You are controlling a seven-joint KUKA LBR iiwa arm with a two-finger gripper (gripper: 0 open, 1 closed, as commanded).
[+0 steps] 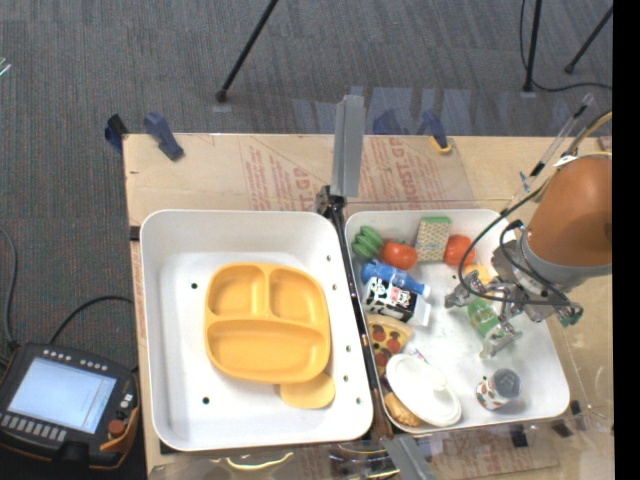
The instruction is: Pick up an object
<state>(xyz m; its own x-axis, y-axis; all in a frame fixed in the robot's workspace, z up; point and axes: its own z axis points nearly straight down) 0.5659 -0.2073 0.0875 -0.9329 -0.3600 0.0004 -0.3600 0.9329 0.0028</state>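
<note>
Robotics lab, test cell. Told by grey office carpet (120, 58) under black tripod legs (250, 38), a plywood bench (250, 168) with blue clamps (162, 135) at its edge, two white bins (160, 268) well to the left of the gripper (495, 318), and a teach pendant (65, 403) with lit screen on the floor, far left of the fingers.

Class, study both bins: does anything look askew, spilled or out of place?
Nothing is spilled or broken. The yellow divided tray sits turned at an angle in the left bin, with a yellow disc poking out from under its lower corner. The right bin holds its items crowded along its left side, near the gripper.
</note>
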